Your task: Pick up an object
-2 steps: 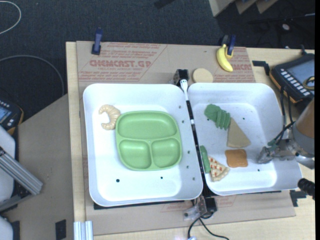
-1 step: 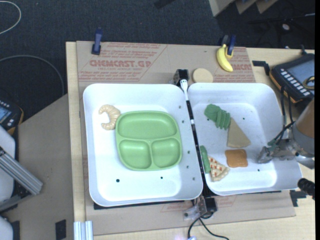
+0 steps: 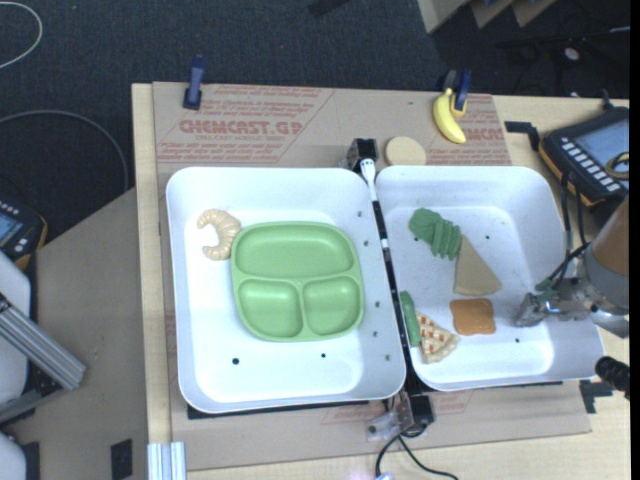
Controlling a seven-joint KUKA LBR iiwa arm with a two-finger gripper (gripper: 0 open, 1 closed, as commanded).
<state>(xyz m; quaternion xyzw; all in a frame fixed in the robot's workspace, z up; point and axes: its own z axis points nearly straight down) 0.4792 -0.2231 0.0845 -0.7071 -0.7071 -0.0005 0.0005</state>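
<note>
Gripper [image 3: 530, 310], jaw state impossible to tell, hovers in the right bin [image 3: 520, 193] holding nothing visible. At its nine o'clock, near, lies an orange toast piece [image 3: 472, 316]. Approach step; next, descend over it and close.

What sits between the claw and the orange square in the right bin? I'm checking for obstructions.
Nothing: in the camera view, only bare white bin floor separates the claw from the orange square.

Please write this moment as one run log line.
gripper: low in right bin, holding nothing | nearest: orange toast piece | green tray: left bin
</note>
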